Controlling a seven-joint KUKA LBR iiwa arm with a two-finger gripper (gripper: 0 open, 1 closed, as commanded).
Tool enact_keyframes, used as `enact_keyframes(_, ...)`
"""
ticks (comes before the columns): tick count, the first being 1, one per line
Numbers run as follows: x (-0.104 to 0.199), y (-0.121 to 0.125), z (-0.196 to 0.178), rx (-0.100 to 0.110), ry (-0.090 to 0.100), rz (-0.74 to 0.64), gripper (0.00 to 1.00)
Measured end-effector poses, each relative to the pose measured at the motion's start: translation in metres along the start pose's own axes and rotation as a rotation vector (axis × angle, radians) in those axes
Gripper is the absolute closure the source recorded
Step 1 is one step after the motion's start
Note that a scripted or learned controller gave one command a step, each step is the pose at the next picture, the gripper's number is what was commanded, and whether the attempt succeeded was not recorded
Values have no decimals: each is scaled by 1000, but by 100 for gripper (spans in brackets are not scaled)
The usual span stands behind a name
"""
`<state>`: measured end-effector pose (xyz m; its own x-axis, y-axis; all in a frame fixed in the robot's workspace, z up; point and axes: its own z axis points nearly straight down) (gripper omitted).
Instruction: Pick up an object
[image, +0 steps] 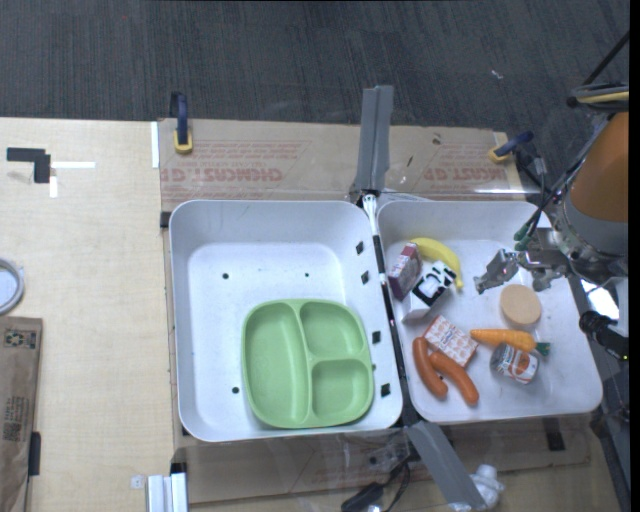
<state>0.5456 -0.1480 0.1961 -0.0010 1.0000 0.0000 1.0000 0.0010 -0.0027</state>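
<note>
The right bin (470, 222) holds several toy foods: a yellow banana (441, 253), a small maroon carton (403, 270), a black-and-white box (434, 283), a round tan disc (521, 306), an orange carrot (505, 339), a red-labelled can (516, 365), a patterned red packet (449, 340) and two orange-red sausages (443, 371). My gripper (497, 272) hangs over the bin's right half, just left of and above the tan disc. Its grey fingers (493, 271) point left, spread, with nothing between them.
The left bin (200, 300) holds a green three-compartment plate (308, 363). A grey divider post (374, 140) stands behind the bins. Clamps sit at the cardboard's far corners (181, 135). The arm's orange band (608, 170) is at the right edge.
</note>
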Motion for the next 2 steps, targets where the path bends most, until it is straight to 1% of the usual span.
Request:
enact_keyframes(1,-48,-52,105,-1,1,-52,0)
enact_keyframes(2,-49,-52,96,-1,0,-49,100)
